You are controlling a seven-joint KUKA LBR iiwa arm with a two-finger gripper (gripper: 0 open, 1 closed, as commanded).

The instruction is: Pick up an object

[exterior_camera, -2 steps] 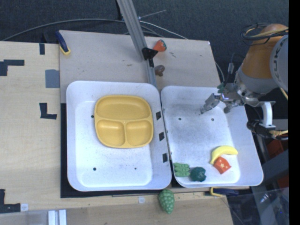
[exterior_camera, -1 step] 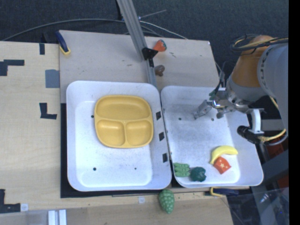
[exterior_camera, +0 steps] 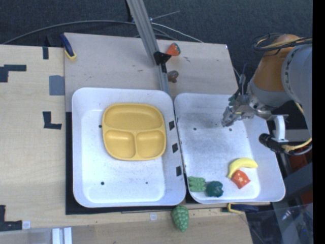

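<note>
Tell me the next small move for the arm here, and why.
Probably shift the gripper toward the near corner of the right bin, over the banana and red piece. It now sits over bare floor near that bin's far side, with nothing beneath it to pick, while the toys cluster along the near edge, the green pieces included.

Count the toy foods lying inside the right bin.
4, all near its front edge: a banana, a red piece touching it, a dark green piece, and a lighter green one beside that. None seems hidden.
</note>
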